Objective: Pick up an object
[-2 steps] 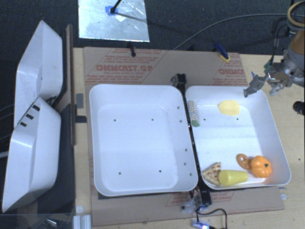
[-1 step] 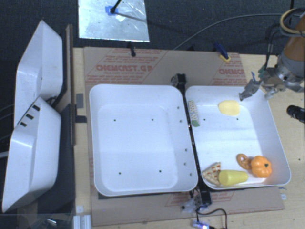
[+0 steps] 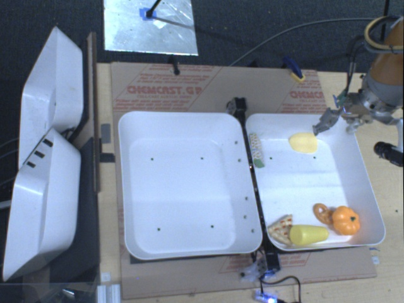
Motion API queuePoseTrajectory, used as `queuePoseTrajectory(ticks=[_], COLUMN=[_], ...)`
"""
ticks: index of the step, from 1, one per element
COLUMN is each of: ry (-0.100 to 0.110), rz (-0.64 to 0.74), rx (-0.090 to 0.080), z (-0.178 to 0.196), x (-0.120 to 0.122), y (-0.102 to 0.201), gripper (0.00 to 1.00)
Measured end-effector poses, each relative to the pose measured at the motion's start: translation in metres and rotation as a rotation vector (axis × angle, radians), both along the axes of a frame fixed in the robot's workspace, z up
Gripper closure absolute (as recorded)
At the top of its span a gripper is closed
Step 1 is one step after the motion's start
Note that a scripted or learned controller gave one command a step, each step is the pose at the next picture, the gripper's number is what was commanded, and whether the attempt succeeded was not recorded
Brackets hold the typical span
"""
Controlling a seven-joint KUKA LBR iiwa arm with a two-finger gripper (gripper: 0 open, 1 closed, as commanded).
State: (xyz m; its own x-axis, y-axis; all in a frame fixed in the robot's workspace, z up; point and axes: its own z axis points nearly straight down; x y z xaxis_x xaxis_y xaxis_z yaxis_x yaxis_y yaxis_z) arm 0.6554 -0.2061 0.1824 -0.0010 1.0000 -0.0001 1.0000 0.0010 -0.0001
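In the right bin (image 3: 369, 188), a yellow object (image 3: 303, 143) lies just beside the tool (image 3: 324, 124), finger state unclear

The arm (image 3: 385, 74) is cut off by the right edge above the right bin (image 3: 363, 163), so its upper links are out of sight. Its gripper (image 3: 323, 126), at that bin's far rim, is too small and blurred to tell how the fingers stand. In the bin's near corner, a yellow object (image 3: 308, 234) overlaps a slice-shaped piece (image 3: 280, 228), hiding part of it. Beside them, an orange object (image 3: 346, 219) covers part of a pretzel-like ring (image 3: 322, 212). Print on a small strip (image 3: 255, 149) at the bin's left wall is unreadable.
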Motion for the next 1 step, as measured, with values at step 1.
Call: queuePoseTrajectory(ticks=[1], ry=[-0.001], rz=[-0.001], rx=[0.000], z=[-0.0022], x=[-0.0078], y=[-0.0002], gripper=[0.00])
